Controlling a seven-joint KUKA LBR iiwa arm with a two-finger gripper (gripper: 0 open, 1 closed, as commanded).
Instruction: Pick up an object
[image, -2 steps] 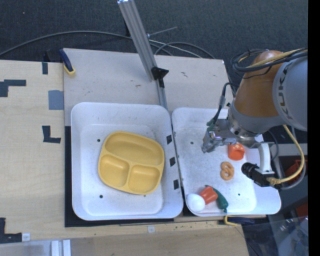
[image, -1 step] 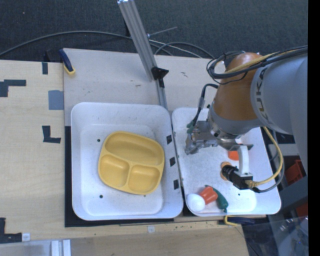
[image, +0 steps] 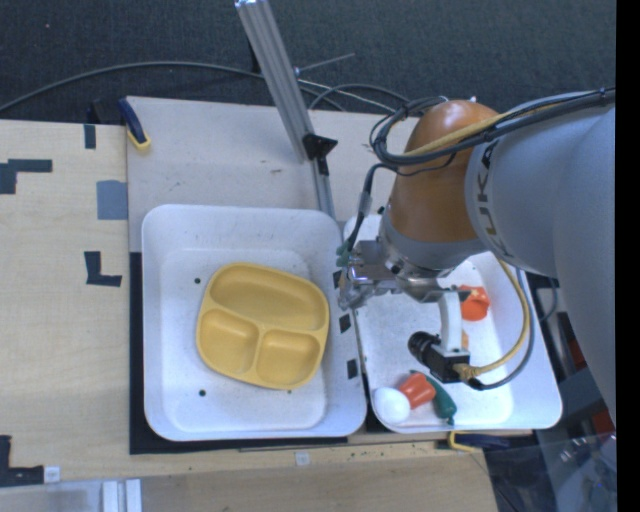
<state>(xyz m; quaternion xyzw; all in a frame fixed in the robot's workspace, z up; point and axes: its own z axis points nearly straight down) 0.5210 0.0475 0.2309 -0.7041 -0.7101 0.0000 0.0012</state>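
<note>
Pale wood covers the bench (image: 60, 330), marked with a few dark tape patches, and two shallow white bins sit side by side on it under a slanted metal pole (image: 285, 85). From the overhead camera, the left bin (image: 165, 300) holds a yellow divided plate (image: 262, 325) lying flat near its middle, three hollows facing up. The right bin (image: 535, 400) is largely covered by the grey arm (image: 545, 190) with its orange band (image: 440, 170); the gripper (image: 350, 285) hangs over the seam between the bins, just beside the plate's right rim, and whether it is spread or closed I cannot tell, nor is anything seen in it. Near the front of the right bin lie a small white ball (image: 392, 404), an orange and green carrot-like toy (image: 428, 392) touching it, and a small orange piece (image: 474, 305) farther back. The plate looks like stiff, light, smooth plastic, probably slippery on its broad faces, so its raised rim or a divider ridge seems the best place to pinch. The ball and toy look light and small, likely to roll or skid if nudged; a centred grasp across their narrow width would suit.
</note>
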